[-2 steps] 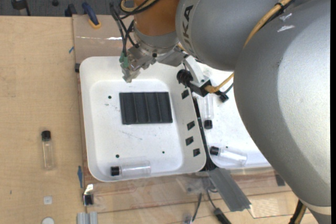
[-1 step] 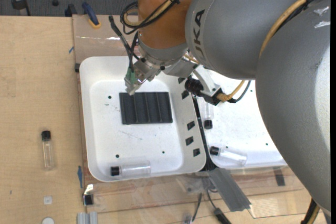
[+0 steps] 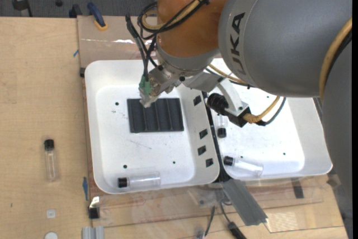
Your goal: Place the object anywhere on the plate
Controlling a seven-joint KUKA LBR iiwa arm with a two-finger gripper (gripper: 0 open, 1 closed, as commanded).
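- Currently, loose vial (image 3: pixel 51 159) lies on the bench, well left of the left bin (image 3: pixel 106 82).
- Second vial (image 3: pixel 139 181) rests at that bin's front edge, apart from the dark ribbed plate (image 3: pixel 156 115); placing not done.
- Gripper (image 3: pixel 147 97) touches the plate's back-left edge; jaw state: cannot tell.
- Third vial (image 3: pixel 244 164) lies in right bin (image 3: pixel 291 160).

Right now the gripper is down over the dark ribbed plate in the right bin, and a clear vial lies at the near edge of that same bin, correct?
Not quite. The camera view shows the dark ribbed plate in the left bin, not the right one. The gripper is down at the plate's far edge, and a clear vial does lie at that bin's near edge.
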